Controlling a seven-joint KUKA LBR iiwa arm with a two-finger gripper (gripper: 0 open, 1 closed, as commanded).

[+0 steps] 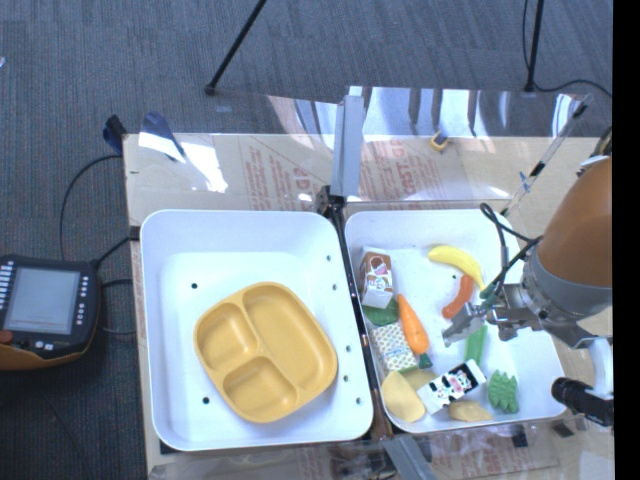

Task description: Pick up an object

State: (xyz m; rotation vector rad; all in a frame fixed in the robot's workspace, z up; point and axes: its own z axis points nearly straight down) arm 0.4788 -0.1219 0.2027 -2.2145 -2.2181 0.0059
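The right bin (520, 228) holds several toy foods: a yellow banana (455, 261), a red-orange chili (459, 296), a carrot (412, 325), a small brown-and-white carton (377, 276), a cow-patterned carton (450, 385), a pale yellow wedge (402, 396) and a leafy green piece (503, 391). My gripper (468, 325) hangs low over the middle of this bin, just below the chili and right of the carrot. A slim green vegetable (475, 347) lies directly beneath it. Nothing is visibly lifted.
The left bin (170, 248) holds a yellow divided plate (265, 350). A grey metal post (347, 153) rises behind the seam between the bins. A teach pendant (45, 308) lies on the floor at left. Cables (505, 243) trail from the wrist over the right bin.
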